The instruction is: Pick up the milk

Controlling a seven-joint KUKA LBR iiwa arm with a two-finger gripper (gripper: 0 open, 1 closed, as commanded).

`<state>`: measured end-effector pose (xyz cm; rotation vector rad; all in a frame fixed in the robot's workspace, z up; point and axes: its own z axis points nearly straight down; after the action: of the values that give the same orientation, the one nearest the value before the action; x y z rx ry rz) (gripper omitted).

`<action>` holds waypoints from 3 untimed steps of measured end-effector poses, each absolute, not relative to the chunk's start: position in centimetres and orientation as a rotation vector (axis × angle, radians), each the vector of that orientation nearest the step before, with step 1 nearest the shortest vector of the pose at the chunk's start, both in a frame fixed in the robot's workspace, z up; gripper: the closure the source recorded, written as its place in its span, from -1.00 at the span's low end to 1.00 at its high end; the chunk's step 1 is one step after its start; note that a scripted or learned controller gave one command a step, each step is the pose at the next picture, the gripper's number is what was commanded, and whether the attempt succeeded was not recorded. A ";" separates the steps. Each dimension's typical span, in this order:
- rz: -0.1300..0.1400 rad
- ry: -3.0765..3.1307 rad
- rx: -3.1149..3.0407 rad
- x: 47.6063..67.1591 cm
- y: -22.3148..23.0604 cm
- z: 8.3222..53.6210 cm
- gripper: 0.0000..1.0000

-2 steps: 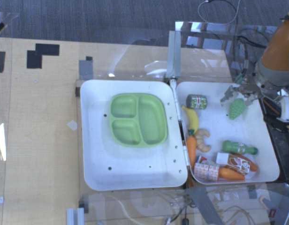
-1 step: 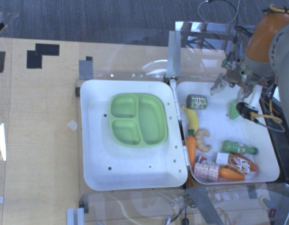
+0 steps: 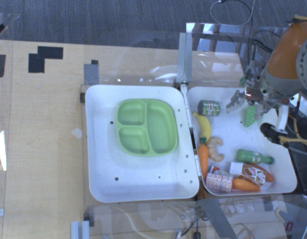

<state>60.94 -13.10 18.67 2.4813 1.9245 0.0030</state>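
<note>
The milk carton (image 3: pixel 253 172), white with a red-brown print, lies on its side near the front right corner of the right bin (image 3: pixel 288 180). It rests between a green bottle (image 3: pixel 254 157) and an orange carrot (image 3: pixel 244 184). My gripper (image 3: pixel 250 102) hangs over the back of the same bin, well behind the milk. Its fingers are spread open, with a small green object (image 3: pixel 249 116) just below and between them. Nothing is lifted.
The right bin also holds a dark can (image 3: pixel 209 108), a banana (image 3: pixel 205 125), a pale curled pastry (image 3: pixel 216 148), a second carrot (image 3: pixel 203 161) and a pink-white box (image 3: pixel 219 181). In the left bin (image 3: pixel 101 183) sits a green divided plate (image 3: pixel 146 127).
</note>
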 end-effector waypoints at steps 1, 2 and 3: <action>0.010 1.825 2.550 51.0 -14.4 9.0 -1.00; 0.018 1.827 2.544 51.3 -14.3 10.0 1.00; 0.004 2.062 2.365 48.9 -11.1 22.3 1.00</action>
<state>48.87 -11.07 22.32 2.3654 2.0624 0.0043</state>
